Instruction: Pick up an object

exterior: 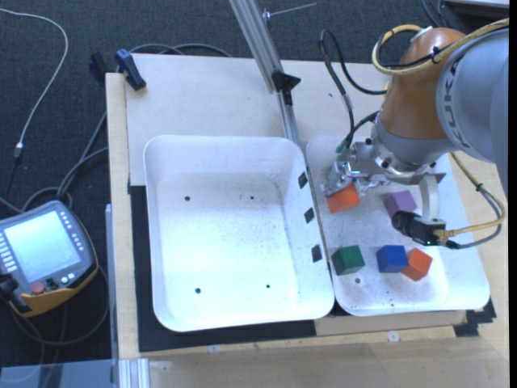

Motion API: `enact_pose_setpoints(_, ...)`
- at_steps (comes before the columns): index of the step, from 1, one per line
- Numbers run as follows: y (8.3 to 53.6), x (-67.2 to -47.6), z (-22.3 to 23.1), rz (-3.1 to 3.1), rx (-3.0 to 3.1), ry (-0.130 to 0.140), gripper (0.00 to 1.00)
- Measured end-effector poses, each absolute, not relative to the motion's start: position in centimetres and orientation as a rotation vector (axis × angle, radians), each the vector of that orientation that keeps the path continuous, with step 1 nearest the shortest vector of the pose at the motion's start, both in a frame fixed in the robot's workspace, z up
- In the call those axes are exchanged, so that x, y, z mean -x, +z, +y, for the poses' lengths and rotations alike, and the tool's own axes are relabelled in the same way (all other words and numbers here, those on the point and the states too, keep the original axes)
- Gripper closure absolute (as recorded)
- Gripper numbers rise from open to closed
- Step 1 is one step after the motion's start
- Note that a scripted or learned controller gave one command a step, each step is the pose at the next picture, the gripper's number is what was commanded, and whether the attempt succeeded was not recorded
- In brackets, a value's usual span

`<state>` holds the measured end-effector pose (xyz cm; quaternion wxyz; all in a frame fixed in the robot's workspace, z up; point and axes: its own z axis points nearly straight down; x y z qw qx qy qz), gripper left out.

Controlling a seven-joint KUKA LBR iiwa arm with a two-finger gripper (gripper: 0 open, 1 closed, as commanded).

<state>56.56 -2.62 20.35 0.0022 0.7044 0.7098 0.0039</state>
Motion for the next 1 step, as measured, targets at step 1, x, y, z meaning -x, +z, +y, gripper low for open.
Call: enact_pose_setpoints(1, 19.89, -59.03, 5.15, 2.233, -2.213, 0.006, 1.00)
